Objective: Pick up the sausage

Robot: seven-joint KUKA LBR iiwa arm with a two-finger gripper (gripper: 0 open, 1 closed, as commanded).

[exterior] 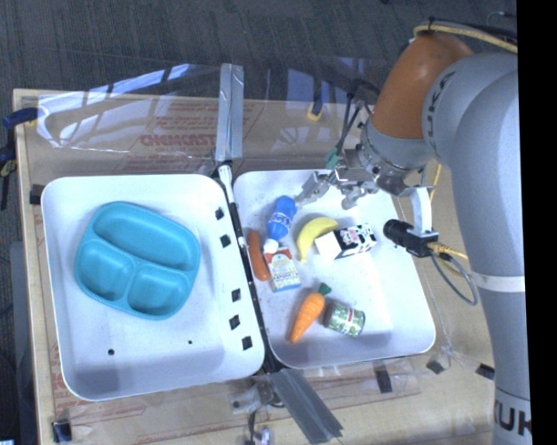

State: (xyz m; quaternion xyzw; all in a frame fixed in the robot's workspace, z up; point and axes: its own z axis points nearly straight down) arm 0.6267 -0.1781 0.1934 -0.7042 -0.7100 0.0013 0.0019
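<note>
Grey forearm, mine, crosses the right side; my gripper [336, 183] hovers over the right bin's [406, 336] far edge, fingers spread wide and empty.

Sausage [258, 255] lies lengthwise against that bin's left wall, just beside the small carton [282, 268] and below the blue bottle [280, 217]. Banana [314, 234] and carrot [306, 316] sit nearer the middle. Wall and carton probably leave my fingers little room, so a lengthwise-straddling approach seems wisest.

Bins [129, 382]: 2. Blue divided plate [138, 258]: 1. Sausage [258, 255]: 1. Carrot [305, 316]: 1. Banana [313, 232]: 1. Blue bottle [280, 217]: 1. Green can [343, 318]: 1. Cartons [282, 268]: 2.
</note>
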